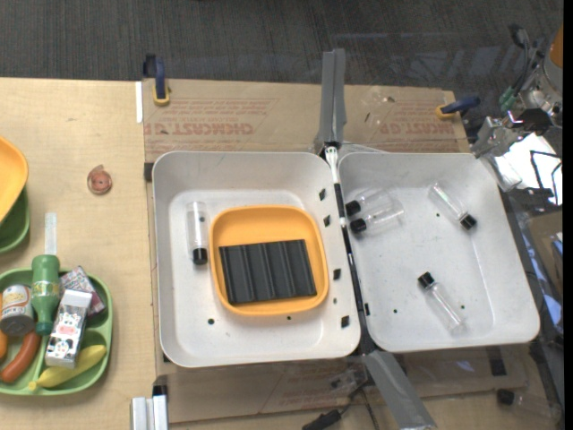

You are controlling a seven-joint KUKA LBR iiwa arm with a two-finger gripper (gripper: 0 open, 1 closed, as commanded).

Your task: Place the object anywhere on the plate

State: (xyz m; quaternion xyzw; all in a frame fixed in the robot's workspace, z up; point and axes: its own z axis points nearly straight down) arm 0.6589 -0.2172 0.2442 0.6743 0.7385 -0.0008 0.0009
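An orange plate (265, 215) sits in the left bin (170, 267). A black ridged rectangular piece (268, 270) lies flat on it, toward the near side. A clear vial with a black cap (196, 231) lies in the same bin, just left of the plate. In the right bin (501, 321) lie several more clear vials: two side by side at its far left (374, 213), one at the far right (451, 205) and one near the front (440, 299). My gripper (515, 128) is up at the far right edge, beyond the right bin's far corner and away from all of these.
On the wooden table to the left stands a green tray (89, 365) of toy food, with a yellow bowl (9, 182) and a small pink disc (100, 180) farther back. Clamps (158, 83) hold the cardboard behind the bins. A divider (333, 106) runs between the bins.
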